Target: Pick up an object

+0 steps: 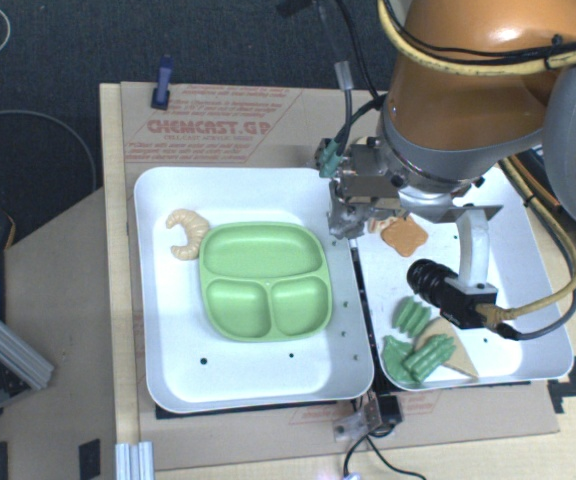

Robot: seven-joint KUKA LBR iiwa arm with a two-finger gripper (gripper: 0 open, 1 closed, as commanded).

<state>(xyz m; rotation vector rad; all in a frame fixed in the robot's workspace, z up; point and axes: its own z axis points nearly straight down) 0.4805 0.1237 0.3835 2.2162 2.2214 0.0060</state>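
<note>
The cracker (404, 235) was my guess for the target, lying flat near the back of the right bin (528, 363), just under the gripper (356, 211). No real long axis, it looked roughly square with one corner poking toward the green beans (415, 340). Couldn't tell how wide the gripper stood, nothing visibly in it. I'd drop straight down, centered, and close slowly.

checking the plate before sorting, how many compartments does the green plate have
3. The green plate in the left bin has one wide compartment along its far side and two smaller ones, near-left and near-right.
</note>
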